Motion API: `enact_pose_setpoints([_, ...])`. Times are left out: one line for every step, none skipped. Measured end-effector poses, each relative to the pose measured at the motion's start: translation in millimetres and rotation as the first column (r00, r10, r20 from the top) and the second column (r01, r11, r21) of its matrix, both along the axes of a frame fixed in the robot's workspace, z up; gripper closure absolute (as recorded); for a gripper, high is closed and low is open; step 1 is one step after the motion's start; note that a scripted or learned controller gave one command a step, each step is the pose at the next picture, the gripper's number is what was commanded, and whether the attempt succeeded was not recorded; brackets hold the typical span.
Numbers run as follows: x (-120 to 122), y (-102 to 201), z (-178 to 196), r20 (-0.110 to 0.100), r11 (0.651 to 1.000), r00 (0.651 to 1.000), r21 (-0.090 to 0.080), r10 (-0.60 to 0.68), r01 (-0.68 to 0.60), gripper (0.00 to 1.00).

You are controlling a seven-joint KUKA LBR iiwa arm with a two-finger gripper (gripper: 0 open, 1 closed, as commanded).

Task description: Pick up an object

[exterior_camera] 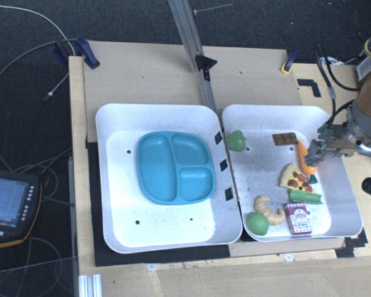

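Arm over the right bin, gripper [313, 155] low beside the carrot [303, 156]

The gripper hangs near the right bin's [343, 193] far-right wall, little room on that side; open white floor lies toward the bin's middle; whether it is released or clenched I cannot tell; the carrot sits just beside its tip, touching or nearly so, with the pizza slice [297, 179] below it and a brown bar [284, 139] to the upper left; the left bin [114, 166] carries a blue divided plate [175, 167].
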State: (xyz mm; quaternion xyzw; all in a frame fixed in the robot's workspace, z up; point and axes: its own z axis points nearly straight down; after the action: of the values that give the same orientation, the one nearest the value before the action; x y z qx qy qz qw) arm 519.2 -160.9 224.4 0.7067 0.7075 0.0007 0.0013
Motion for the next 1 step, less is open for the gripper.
enact_pose_setpoints([18.5,46.6,-7.7,-0.001,1.0,1.0,0.001,0.005,-0.005,1.0])
